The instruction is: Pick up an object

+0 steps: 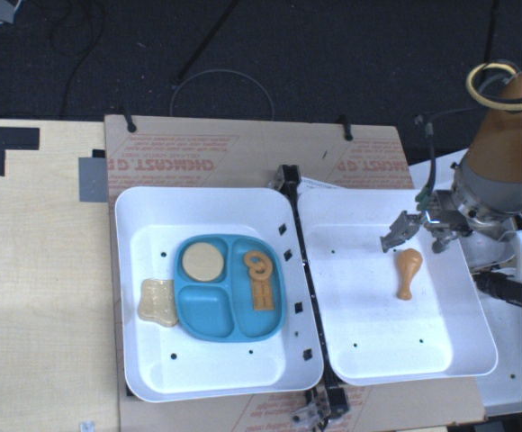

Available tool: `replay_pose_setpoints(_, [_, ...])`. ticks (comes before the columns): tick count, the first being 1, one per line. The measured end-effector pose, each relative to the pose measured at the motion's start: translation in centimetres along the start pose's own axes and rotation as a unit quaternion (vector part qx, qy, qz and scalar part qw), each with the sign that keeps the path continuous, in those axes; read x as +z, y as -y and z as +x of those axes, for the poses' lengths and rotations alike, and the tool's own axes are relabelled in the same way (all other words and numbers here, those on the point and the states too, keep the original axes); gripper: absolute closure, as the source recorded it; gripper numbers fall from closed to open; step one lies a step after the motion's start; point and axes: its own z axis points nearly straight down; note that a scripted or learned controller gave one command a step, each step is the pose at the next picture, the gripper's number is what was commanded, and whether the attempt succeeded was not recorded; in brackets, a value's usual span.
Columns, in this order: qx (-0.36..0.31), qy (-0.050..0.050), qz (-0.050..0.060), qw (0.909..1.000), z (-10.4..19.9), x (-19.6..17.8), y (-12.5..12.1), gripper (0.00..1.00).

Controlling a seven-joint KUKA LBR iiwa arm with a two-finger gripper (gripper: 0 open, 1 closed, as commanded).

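Overhead view of the bench with two shallow white plastic bins side by side. The right bin (441, 358) contains a single small tan drumstick-shaped toy (408, 272), bulbous at its upper end and narrowing to a thin shank below, lying flat near the bin's upper right quarter. The grey arm's two-finger pincer (416, 232) hangs just above and slightly left of the toy's round head, its fingers spread apart with nothing between them. The left bin (144, 207) holds a blue divided plastic tray (209, 316) carrying a round beige disc (202, 261) and a brown key-shaped piece (259, 279); a pale, bread-like slab (158, 301) lies against the tray's left edge.

The drumstick toy appears light and rigid, probably smooth moulded plastic, so it may skid or roll on the slick bin floor if nudged on one side. The rounded head offers the broader hold; the shank is narrow and would demand closer alignment. A grip across the head, fingers either side, seems soundest.
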Motion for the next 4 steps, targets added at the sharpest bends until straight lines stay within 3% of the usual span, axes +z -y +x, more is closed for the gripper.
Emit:
replay_pose_setpoints(1, [-0.001, 0.001, -0.006, 1.0000, 0.0, -0.6, -0.2, 0.00])
replay_pose_setpoints(3, [0.000, 0.000, -0.002, 1.0000, 0.9, 12.1, -0.8, 0.00])
replay_pose_setpoints(4, [0.000, 0.000, -0.004, 1.0000, 1.1, 15.3, -0.8, 0.00])
